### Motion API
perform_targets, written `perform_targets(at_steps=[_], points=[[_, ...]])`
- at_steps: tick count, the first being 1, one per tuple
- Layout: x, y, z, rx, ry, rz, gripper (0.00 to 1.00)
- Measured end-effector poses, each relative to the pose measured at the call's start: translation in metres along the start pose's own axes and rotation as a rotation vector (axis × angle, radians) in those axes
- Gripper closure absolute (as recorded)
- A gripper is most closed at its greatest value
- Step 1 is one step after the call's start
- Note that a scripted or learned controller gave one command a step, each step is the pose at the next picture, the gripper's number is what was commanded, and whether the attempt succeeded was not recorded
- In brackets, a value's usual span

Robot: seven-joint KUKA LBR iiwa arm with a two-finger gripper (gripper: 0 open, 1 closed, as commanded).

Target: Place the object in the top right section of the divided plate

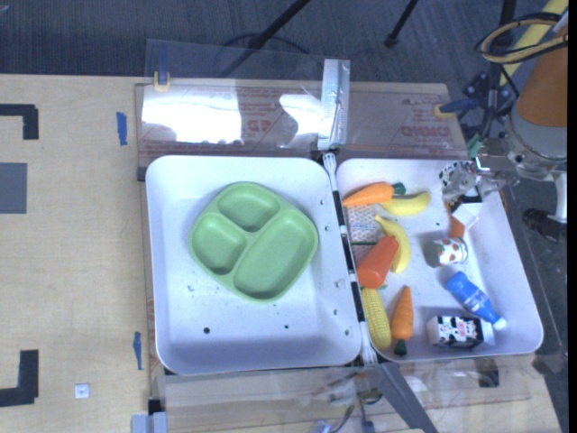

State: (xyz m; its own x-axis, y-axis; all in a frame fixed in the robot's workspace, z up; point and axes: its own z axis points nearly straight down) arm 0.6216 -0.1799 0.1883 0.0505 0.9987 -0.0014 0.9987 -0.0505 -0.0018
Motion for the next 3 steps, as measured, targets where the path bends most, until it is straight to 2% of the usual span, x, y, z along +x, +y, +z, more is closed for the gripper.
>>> perform_targets(at_steps=[1,2,3], points=[[0.041,-0.034,0.069,-0.005,0.001,-0.427,1.0],[0.061,-0.012,0.079,-0.008,-0.019,-1.051,1.0],[0.126,-0.026,0.045,-0.006,-0.001,-1.12,1.0]])
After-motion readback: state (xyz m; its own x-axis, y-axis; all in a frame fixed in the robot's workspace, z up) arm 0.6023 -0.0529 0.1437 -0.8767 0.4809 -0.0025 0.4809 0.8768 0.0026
